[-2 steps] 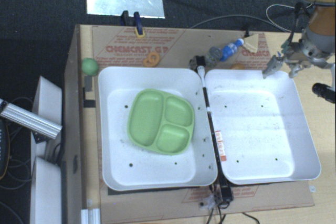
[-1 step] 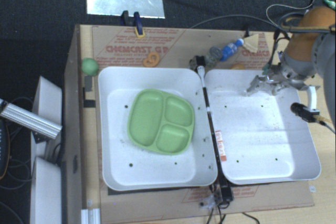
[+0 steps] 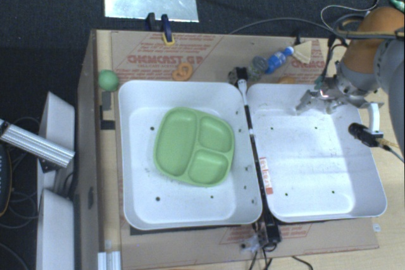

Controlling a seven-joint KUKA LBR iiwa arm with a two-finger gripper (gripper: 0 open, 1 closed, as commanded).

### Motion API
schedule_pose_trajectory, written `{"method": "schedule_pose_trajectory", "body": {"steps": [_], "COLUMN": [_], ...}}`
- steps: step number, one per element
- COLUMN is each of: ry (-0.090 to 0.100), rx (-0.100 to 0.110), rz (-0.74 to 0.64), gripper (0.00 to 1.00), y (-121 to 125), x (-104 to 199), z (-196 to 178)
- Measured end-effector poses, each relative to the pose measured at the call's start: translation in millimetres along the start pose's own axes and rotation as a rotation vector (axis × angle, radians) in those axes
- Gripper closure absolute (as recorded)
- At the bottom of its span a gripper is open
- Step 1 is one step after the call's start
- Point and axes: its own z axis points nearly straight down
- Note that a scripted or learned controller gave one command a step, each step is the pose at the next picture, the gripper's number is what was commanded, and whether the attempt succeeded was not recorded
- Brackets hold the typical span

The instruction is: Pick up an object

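So the green divided plate (image 3: 193,147) sits flat in the left bin (image 3: 136,104), while the gripper (image 3: 323,98) hangs over the right bin's (image 3: 361,199) far edge, well apart. Can't tell what its grasp state is. Plate's low rim could easily slip away.

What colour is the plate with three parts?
Light green plastic divided plate, seen in the camera view.

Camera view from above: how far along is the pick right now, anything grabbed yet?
Nothing looks picked yet. The light green plastic divided plate lies flat in the left white bin, untouched. The tool hangs over the far edge of the right white bin, nothing visible between its fingers, well apart from the plate. Left to do: move across to the plate, close on it and lift.
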Motion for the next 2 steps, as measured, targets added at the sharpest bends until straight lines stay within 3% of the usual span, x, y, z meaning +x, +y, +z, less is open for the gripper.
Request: {"method": "schedule_pose_trajectory", "body": {"steps": [1,2], "ry": [0.000,0.003], "rx": [0.001,0.001], "rz": [0.000,0.001], "gripper": [0.00,0.00], "y": [0,0], "x": [8,-6], "z": [0,-1]}}
